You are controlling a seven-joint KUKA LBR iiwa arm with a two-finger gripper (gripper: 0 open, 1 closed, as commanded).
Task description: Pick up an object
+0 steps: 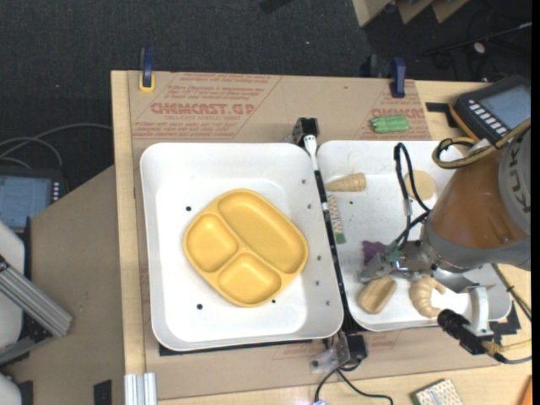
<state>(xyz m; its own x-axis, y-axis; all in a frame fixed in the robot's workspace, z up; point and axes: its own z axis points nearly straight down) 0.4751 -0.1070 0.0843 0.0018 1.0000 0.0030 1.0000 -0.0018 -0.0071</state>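
Left bin [160, 226]: glossy yellow three-compartment plastic tray [245, 246]. Right bin [371, 163]: tan rounded bread-like pieces [377, 293], one purple item [372, 250]. Gripper [396, 262] sits low over the purple item; finger opening and any contact cannot be determined.

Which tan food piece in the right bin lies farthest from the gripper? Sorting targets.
The cone-shaped piece at the right bin's top-left corner; the others lie nearer the gripper.

Left bin [160, 226] holds a divided tray [245, 247] at centre; right bin [371, 152] lies at 3 o'clock.
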